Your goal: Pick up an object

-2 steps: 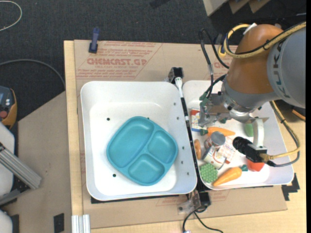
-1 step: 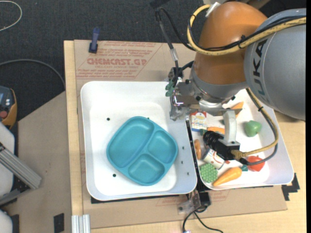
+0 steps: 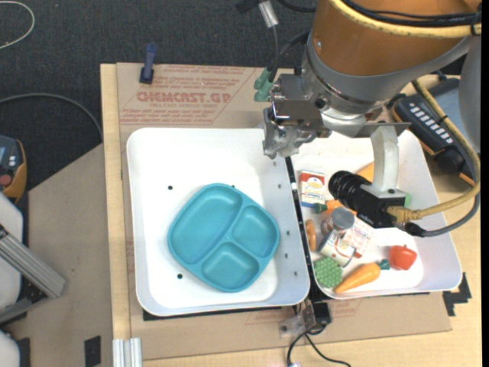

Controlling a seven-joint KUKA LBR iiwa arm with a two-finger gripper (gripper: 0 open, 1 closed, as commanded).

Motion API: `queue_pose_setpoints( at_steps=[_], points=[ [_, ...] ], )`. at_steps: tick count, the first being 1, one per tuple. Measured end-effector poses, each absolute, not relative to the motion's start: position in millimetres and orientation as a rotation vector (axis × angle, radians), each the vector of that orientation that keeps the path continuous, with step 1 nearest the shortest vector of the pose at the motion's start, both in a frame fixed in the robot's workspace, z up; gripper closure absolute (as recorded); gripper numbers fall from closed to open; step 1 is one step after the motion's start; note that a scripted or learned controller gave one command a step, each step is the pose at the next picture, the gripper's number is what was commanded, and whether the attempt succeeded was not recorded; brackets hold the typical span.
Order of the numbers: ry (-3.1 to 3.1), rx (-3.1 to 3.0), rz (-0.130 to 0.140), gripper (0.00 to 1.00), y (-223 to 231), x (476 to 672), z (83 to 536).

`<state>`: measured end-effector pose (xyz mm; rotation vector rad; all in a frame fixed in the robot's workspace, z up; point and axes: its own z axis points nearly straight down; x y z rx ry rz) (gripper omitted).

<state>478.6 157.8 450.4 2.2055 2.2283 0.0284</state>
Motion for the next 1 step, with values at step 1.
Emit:
queue_pose_setpoints(
  at_steps=[1],
  points=[
    [2.219,2.213,0.020,1.00,178.1,524.9,541.2]
  ],
)
